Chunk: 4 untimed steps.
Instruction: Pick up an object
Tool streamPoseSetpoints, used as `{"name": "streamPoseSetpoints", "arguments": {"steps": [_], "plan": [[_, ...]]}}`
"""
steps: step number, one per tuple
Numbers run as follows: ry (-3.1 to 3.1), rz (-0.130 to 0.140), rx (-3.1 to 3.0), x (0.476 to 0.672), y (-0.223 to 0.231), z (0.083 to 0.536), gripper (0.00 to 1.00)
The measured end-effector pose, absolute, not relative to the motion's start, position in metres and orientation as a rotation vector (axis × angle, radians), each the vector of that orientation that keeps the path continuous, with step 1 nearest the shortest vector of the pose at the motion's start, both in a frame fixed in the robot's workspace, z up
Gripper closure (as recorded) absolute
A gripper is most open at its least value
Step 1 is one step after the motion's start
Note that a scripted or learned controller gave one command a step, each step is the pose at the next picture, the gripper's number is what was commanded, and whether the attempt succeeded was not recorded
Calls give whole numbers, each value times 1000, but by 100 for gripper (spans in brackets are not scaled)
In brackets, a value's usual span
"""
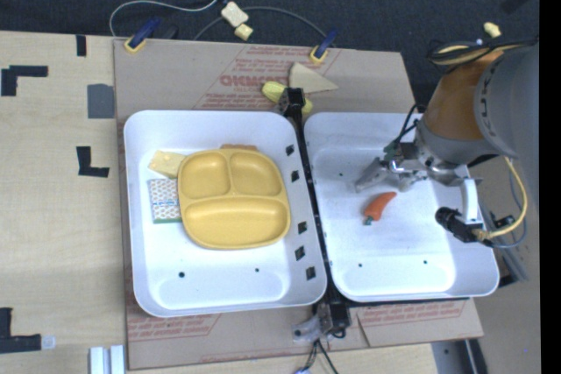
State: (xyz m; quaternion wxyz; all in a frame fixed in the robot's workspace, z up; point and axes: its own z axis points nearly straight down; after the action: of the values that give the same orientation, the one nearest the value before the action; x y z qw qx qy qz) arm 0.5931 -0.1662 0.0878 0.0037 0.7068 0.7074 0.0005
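Observation:
A small orange carrot-shaped object lies in the right bin, near its middle. My gripper hangs over the same bin, up and left of the carrot, with its grey fingers pointing left. Nothing shows between them. The arm with its orange band reaches in from the right edge.
The left bin holds a yellow divided plate, a pale yellow wedge and a small patterned card. Black clips run along the divider between the bins. A black cable end hangs over the right bin's right side.

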Motion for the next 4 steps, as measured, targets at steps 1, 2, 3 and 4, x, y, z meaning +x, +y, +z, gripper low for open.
{"name": "streamPoseSetpoints", "arguments": {"steps": [1, 2, 3, 4], "plan": [[2219, 3, 2213, 554, -114, 87, 0], [2216, 3, 2217, 555, -116, 97, 100], [2218, 3, 2218, 555, -116, 97, 0], [2213, 6, 2214, 515, -102, 87, 0]]}}
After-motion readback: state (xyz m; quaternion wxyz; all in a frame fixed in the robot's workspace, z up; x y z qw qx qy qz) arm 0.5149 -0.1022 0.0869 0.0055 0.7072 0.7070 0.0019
